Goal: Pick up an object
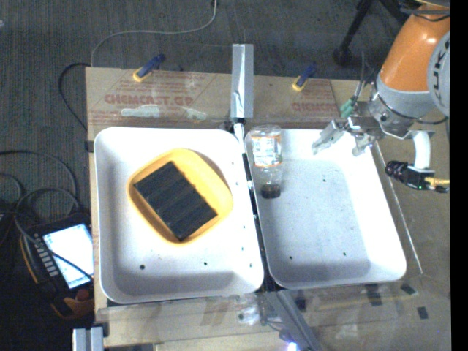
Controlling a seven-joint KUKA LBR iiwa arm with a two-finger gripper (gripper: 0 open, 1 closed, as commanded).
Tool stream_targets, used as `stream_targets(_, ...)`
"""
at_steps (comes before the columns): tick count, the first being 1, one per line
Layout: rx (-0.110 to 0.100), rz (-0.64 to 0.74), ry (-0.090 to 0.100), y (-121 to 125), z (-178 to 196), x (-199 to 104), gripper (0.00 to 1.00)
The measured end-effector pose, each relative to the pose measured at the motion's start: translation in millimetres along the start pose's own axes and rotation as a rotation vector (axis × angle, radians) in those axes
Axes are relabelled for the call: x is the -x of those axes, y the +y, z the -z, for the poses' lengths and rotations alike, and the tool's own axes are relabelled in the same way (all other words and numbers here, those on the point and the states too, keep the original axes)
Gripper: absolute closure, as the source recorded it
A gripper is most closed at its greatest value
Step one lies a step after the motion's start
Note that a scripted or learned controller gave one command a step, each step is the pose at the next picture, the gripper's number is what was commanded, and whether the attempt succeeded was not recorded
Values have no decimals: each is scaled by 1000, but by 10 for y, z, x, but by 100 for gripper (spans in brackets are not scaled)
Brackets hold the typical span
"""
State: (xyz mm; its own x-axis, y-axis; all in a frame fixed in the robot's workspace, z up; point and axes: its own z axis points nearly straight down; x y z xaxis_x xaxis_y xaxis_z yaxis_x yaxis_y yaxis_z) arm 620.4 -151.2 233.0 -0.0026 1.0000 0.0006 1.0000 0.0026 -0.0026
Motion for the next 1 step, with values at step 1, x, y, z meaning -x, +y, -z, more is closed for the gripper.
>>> stream_targets(1, 1, -62, 1, -71, -101, 76, 0)
